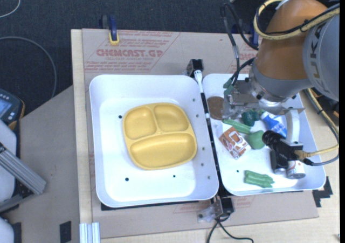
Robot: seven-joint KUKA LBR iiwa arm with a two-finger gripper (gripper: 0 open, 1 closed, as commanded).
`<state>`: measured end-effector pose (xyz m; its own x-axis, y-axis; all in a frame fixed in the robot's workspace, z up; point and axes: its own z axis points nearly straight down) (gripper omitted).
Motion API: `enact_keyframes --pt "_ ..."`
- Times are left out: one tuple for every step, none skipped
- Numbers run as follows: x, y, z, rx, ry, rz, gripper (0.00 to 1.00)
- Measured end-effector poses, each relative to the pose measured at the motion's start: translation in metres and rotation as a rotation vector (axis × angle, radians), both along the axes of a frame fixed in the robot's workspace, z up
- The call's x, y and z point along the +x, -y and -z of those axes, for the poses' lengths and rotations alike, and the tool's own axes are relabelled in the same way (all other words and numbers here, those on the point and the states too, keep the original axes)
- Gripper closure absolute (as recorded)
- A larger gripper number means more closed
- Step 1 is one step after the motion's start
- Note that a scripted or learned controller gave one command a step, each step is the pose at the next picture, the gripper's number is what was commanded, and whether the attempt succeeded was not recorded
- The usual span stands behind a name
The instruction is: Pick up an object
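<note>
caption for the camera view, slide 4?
Gripper low over cluttered right bin; yellow divided tray in left bin.

A single fixed camera is looking down at a slant from above the brown cardboard-topped bench [135,48], taking in both shallow white plastic bins [102,129] side by side. The grey arm with its orange band [294,32] is reaching in from the frame's right edge.

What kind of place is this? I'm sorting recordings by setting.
Probably a robotics lab bench: an industrial arm reaches over two white bins, which rest on a clamped board, with loose cables on the carpet.
</note>
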<state>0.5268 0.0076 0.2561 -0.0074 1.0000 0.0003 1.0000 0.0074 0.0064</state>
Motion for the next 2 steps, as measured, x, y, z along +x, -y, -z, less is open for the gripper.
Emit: enact_keyframes --pt "-0.045 -0.076 -0.053 0.003 -0.001 -0.003 1.0" --pt "-0.046 -0.093 -0.199 0.005 0.013 0.002 1.0"
